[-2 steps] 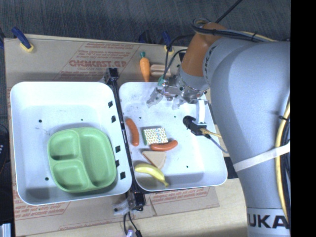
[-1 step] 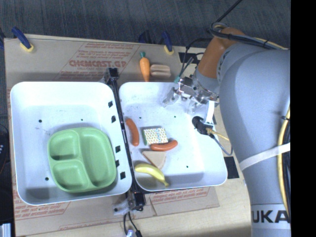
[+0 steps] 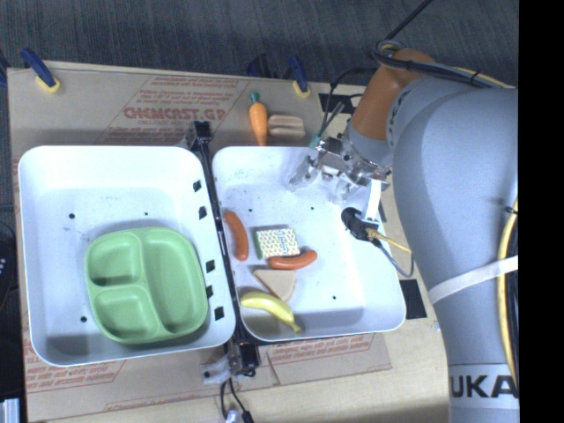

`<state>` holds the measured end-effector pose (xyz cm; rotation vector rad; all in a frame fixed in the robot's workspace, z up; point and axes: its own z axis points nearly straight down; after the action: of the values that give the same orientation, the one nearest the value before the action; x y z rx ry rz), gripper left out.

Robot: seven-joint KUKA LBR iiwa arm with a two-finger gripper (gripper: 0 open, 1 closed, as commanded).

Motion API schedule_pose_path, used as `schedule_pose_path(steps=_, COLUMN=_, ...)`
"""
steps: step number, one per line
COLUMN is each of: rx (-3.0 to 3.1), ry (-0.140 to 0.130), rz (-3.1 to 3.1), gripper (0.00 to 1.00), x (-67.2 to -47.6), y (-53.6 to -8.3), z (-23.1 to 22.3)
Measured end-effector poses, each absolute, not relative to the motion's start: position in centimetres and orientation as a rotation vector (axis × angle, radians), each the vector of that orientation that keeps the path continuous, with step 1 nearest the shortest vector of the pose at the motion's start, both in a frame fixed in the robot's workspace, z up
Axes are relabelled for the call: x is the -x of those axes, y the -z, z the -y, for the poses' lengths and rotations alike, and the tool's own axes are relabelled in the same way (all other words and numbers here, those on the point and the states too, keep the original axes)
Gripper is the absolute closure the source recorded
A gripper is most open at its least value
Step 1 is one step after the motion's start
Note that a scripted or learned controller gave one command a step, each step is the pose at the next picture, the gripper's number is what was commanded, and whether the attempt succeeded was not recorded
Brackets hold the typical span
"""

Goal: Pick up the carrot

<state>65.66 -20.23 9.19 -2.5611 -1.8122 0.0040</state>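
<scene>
gripper [image 3: 310,167]: grip state could not be told | nothing seen held | carrot [image 3: 257,121] lay outside right bin [image 3: 379,311]

Two bins sit side by side on the counter [image 3: 132,104]. The left bin [image 3: 53,174] holds a sectioned tray [image 3: 145,285] in its near half. The right bin [image 3: 374,298] holds a sausage [image 3: 236,234] by its left wall, a patterned block [image 3: 276,241] just right of it, a second sausage [image 3: 292,259] touching the block's near edge, a bread slice [image 3: 276,281] nearer still, and a banana [image 3: 269,310] nearest the front wall. The end effector [image 3: 328,167] hangs over the right bin's far part. The carrot [image 3: 257,122] lies on the counter behind the right bin, outside it, with a small bun [image 3: 285,128] just to its right.
</scene>
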Motion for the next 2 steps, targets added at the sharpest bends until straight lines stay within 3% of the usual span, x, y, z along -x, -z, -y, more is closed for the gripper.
schedule_pose_path(steps=1, rx=2.553, ry=-0.006, rz=1.82, gripper=1.0, x=-65.7, y=-10.2, z=20.1)
schedule_pose_path(steps=2, rx=2.759, ry=-0.006, rz=1.492, gripper=1.0, x=-60.8, y=-15.1, z=14.2)
